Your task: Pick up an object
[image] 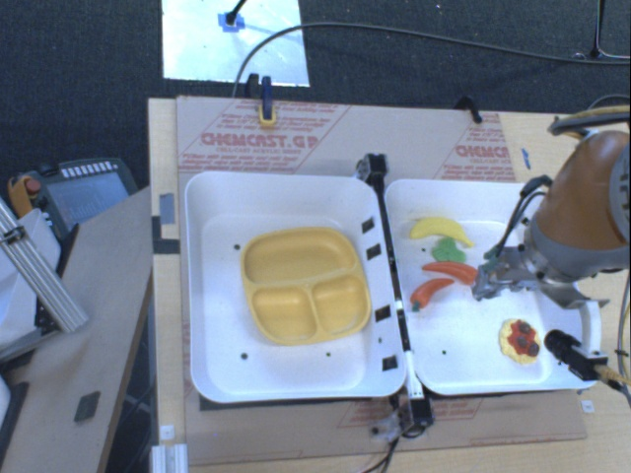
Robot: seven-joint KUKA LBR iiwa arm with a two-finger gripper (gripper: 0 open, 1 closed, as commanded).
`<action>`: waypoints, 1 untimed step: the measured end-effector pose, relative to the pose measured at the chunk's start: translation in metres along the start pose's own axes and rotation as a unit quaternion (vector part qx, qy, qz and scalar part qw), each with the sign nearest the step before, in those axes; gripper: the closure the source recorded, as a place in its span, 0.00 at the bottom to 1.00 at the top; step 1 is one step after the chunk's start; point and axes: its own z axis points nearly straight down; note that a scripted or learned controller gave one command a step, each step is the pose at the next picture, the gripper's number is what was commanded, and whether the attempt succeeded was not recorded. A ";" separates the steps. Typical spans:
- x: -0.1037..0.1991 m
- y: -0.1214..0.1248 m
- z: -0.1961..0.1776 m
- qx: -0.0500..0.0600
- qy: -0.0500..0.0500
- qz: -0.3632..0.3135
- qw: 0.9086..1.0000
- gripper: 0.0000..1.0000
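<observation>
In the right bin point(463, 363) lie a yellow banana point(441, 229), a green leafy piece point(449, 249), a red-orange pepper point(450, 270) and a second orange-red pepper point(430, 291). A small pizza slice point(520, 340) rests near the bin's front right. My gripper point(484, 285) hangs low over the bin, just right of the upper pepper's end. Nothing shows between its fingers, and their state is unclear.
The left bin point(217, 353) holds a yellow divided plate point(301, 282) with three compartments. A black divider strip point(386, 274) runs between the bins. The orange-banded wrist point(592, 195) looms over the right bin's right side. A teach pendant point(84, 195) lies at far left.
</observation>
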 end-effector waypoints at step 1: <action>0.003 0.005 -0.064 -0.001 0.000 0.000 1.000 1.00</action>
